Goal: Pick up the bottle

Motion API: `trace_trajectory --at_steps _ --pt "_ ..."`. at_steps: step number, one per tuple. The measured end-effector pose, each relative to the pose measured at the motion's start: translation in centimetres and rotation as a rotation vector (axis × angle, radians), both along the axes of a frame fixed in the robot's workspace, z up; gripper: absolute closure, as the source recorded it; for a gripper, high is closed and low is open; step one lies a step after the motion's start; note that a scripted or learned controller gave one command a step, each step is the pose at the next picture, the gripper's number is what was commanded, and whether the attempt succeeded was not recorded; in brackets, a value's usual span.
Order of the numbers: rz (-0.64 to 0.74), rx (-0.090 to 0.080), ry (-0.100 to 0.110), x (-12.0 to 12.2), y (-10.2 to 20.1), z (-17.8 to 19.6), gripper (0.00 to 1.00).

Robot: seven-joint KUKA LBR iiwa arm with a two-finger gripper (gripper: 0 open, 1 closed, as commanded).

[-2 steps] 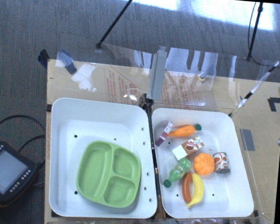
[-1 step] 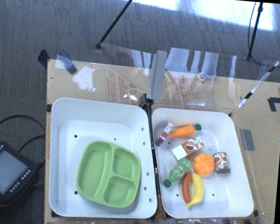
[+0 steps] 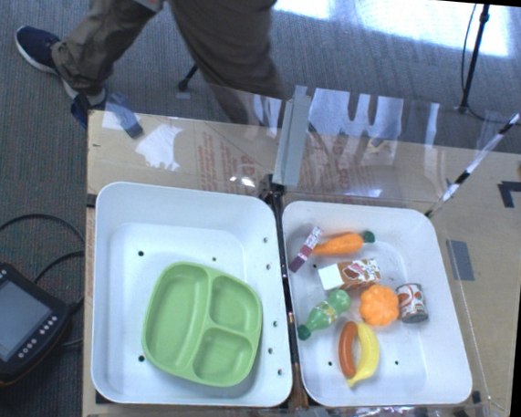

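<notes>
1. Camera view: counter [image 3: 201, 156] carries two shallow white bins side by side, left bin [image 3: 123, 208] and right bin [image 3: 429, 357].
2. Left bin: a green three-compartment plate [image 3: 203, 324] lies flat, toward the near-right part.
3. Right bin, the task item: green bottle [image 3: 325, 314] lies on its side near the bin's left wall, cap pointing near-left, base touching or just beside the orange fruit [image 3: 379, 305].
4. Far of the bottle: small carton [image 3: 350, 275], a carrot [image 3: 341, 244], and a small purple-and-white tube [image 3: 305, 249] by the left wall.
5. Right of the fruit: a tin can [image 3: 411, 302] on its side.
6. Near side: a sausage [image 3: 347, 349] and a banana [image 3: 366, 354] lie side by side, touching.
7. Jaws: state can't be told.
8. Far of the counter: a person's legs [image 3: 169, 20] on the carpet. Near-left on the floor: a teach pendant [image 3: 7, 321].
</notes>
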State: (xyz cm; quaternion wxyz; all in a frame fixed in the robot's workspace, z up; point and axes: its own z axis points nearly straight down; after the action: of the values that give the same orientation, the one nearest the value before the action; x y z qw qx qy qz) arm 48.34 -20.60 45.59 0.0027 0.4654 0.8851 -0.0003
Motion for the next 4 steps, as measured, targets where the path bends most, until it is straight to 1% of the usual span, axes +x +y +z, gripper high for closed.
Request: trace_trajectory --at_steps 4 --pt "0.030 -0.004 -0.008 1.0 0.4 3.8 1.00"
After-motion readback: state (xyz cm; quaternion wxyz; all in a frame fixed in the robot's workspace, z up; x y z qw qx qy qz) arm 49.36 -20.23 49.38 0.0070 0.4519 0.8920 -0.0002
